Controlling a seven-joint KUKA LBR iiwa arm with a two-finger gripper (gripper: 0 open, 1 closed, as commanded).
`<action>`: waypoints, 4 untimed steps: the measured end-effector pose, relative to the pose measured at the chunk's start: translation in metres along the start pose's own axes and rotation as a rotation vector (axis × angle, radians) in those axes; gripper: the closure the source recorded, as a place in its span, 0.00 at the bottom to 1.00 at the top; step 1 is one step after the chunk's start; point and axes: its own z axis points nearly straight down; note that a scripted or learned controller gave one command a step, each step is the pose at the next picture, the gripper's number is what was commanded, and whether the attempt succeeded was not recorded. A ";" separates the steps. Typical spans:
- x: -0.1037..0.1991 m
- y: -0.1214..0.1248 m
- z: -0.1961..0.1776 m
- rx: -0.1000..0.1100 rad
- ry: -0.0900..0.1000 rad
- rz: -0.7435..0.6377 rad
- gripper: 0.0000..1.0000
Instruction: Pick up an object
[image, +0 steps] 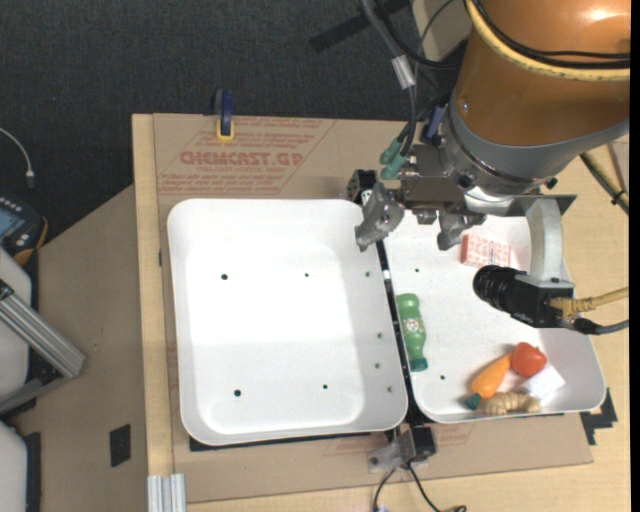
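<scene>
We see the fingers (412, 228) hanging spread apart above the far end of the right bin (590, 372), with nothing between them: one finger (374, 220) sits over the seam where the two bins meet, the other finger (450, 228) further into the right bin. They are released, grasping no object.

Nearest to the fingers, just on their right-hand side in our view, lies a small white packet with red print (492, 250), close against the second finger and partly tucked under the arm's wrist (480, 170). Below the fingers, toward the near edge, we find a green bottle (410, 330) lying on its side along the right bin's left wall, lengthwise, its narrow end pointing toward the near edge. It is apart from the fingers.

Farther from the fingers, in the near right corner of the same bin, we see a cluster: an orange carrot-shaped piece (490, 378) tilted, a red tomato-like piece (528, 358) just beside it resting on a white card (548, 382), and a pale knobbly root-like piece (510, 404) lying flat below the carrot, touching or nearly touching it.

Between that cluster and the fingers a black cylindrical camera-like unit (512, 290) mounted on the arm overhangs the bin.

To the left of the fingers lies the left bin (190, 300), its white floor showing a few small dark dots. Both bins rest on a brown cardboard sheet (250, 150) covering the desk.
</scene>
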 end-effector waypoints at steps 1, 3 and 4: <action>0.081 -0.001 0.040 0.004 0.000 -0.004 0.00; 0.111 0.092 -0.039 0.000 -0.002 0.004 0.00; 0.112 0.007 -0.104 -0.003 0.002 -0.004 0.00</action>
